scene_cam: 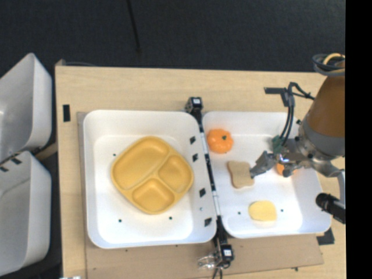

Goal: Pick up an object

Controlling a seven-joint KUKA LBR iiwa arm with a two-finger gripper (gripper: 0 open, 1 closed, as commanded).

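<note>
Hovering jaws beside toast slice

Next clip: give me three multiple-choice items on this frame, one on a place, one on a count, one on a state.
1. Where does the yellow divided plate lie?
A. left bin
B. right bin
C. on the bench outside the bins

2. How many compartments does the plate have?
A. two
B. three
C. five

3. How does the gripper stand to the tan bread-like piece?
A. lifting it clear of the bin
B. low beside its right edge, the piece lying on the bin floor
C. over the left bin

Answers: 1 A, it lies inside the left bin. 2 B, two ridges split it in three. 3 B, the piece lies flat in the right bin near the orange.
</note>
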